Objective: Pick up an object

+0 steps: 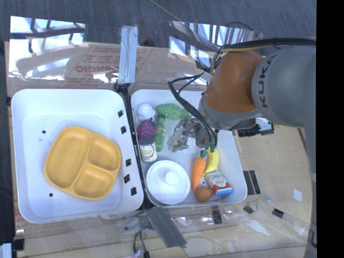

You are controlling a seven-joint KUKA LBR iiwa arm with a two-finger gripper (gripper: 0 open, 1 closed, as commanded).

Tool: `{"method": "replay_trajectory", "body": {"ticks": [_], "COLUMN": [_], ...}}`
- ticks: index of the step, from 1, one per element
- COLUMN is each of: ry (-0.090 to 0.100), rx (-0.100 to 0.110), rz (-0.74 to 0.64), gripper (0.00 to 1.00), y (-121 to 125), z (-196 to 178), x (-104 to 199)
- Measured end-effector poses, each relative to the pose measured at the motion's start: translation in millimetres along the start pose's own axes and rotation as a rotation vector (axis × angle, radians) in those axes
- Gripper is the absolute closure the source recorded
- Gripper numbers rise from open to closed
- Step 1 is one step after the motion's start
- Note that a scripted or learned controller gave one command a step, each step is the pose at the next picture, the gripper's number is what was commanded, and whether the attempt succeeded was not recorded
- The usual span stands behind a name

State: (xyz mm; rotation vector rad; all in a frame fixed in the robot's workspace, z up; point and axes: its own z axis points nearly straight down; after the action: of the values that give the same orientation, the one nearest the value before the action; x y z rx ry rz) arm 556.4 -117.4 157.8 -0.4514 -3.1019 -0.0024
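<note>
Gripper (183, 135) sits low in the right bin (232, 144), near the middle, arm (258, 85) reaching in from the right. Fingers are a blurry metal tangle from this angle; can't tell how far apart they are, and nothing is visibly between them.

Right bin contents: carrot (198, 172) just right of a white bowl (167, 181) at the near edge, banana (213, 159) touching the carrot's top end, small carton (219, 183) and a brown round thing (202, 194) in the near-right corner. Along the left wall: a small can (148, 149), purple grapes (147, 128) above it, white round item (145, 110) at the far-left corner. Green leafy piece (172, 111) along the far wall, just above-left of the gripper. Green bottle-like item (159, 138) between grapes and gripper, hard to identify.

Left bin (27, 112) holds a yellow divided tray (81, 162), lying flat, roughly centered.
</note>
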Motion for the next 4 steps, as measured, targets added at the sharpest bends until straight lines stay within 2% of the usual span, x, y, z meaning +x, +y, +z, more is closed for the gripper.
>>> {"method": "replay_trajectory", "body": {"ticks": [1,2,3,4], "ry": [-0.007,-0.009,-0.019,-0.002], "rx": [0.002,0.001,0.003,0.000], "rz": [-0.262,-0.216,-0.132,-0.261], "gripper": [1.00,1.00,1.00,1.00], "y": [-70,-41,-46,13], "z": [-9,-5,-111,-10], "x": [15,-89,-98,-90]}}
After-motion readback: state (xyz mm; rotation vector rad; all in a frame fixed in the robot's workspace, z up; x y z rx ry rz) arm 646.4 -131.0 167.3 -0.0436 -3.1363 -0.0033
